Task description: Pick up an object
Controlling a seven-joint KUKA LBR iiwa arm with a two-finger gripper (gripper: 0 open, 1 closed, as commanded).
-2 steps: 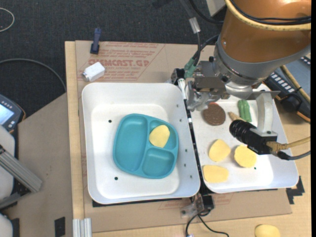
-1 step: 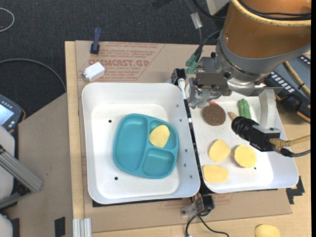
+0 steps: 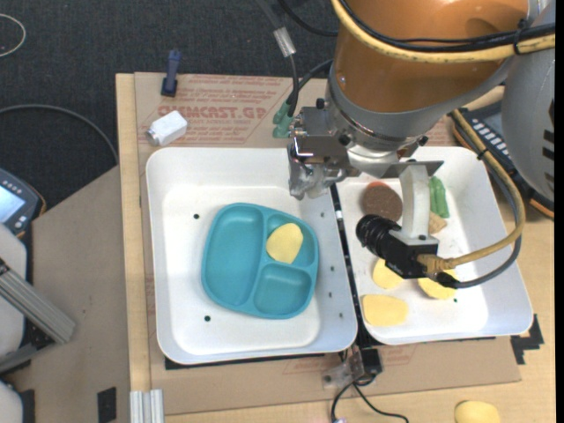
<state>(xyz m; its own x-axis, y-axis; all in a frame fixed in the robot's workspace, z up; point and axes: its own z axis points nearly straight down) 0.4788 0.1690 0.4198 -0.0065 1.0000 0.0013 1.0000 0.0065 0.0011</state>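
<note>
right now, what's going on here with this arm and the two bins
The robot arm reaches in with its gripper low over the divide between the two white bins, at their far end. I cannot tell if it has anything. The left bin holds a teal divided plate with a yellow piece in one compartment. The right bin holds a brown disc, a green piece and yellow pieces.

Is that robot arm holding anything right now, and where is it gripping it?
Nothing that I can see: the metal gripper sits over a bare corner of the left white bin, apart from the yellow slice on the teal divided plate.
</note>
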